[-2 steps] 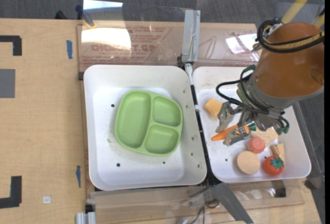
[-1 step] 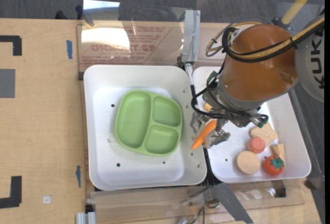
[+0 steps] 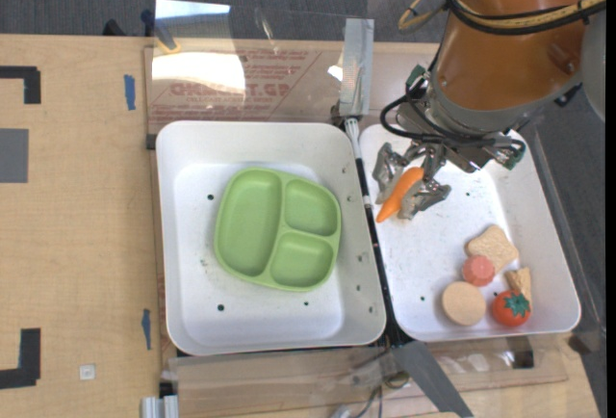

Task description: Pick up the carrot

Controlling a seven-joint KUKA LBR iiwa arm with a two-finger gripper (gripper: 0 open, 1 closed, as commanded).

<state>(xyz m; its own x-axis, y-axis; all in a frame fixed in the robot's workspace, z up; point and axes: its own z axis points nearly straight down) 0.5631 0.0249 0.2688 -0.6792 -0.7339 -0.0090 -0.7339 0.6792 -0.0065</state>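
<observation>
- While my claw (image 3: 408, 183) is closed on the carrot (image 3: 398, 194) between its fingers, I judge a straight, slow lift best.
- Carrot's tip overhangs the right bin (image 3: 549, 243) edge; avoid snagging.

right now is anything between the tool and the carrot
Nothing visible is. The carrot already sits between the fingers of the tool, at the left edge of the right bin. The other toy foods lie apart, near that bin's lower right corner.

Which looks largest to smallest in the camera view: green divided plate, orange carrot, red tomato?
1. Green divided plate, largest.
2. Orange carrot, between the claw's fingers, nearer the camera, so unsure.
3. Red tomato, smallest.
</observation>
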